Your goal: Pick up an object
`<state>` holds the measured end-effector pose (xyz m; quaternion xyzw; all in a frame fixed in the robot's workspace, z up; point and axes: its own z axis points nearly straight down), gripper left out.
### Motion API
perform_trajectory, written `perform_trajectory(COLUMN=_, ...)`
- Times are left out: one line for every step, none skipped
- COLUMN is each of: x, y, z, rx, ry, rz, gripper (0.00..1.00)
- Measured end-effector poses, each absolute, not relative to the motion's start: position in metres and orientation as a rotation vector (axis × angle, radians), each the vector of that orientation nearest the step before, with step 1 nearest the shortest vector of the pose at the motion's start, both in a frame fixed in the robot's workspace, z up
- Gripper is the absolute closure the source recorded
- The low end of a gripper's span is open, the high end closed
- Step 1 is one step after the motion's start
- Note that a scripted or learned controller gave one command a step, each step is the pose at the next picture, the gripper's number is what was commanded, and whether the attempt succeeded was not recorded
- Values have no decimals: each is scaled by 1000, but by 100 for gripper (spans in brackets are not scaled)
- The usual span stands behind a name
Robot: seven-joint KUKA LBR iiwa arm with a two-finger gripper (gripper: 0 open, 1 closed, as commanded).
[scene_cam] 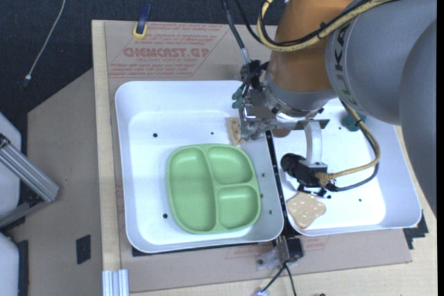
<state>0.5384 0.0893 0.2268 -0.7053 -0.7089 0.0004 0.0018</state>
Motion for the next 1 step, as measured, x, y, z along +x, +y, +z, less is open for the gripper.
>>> perform_trajectory(x=539, y=87, z=227, rx=-2219, ry=-2221, rz=2, gripper=0)
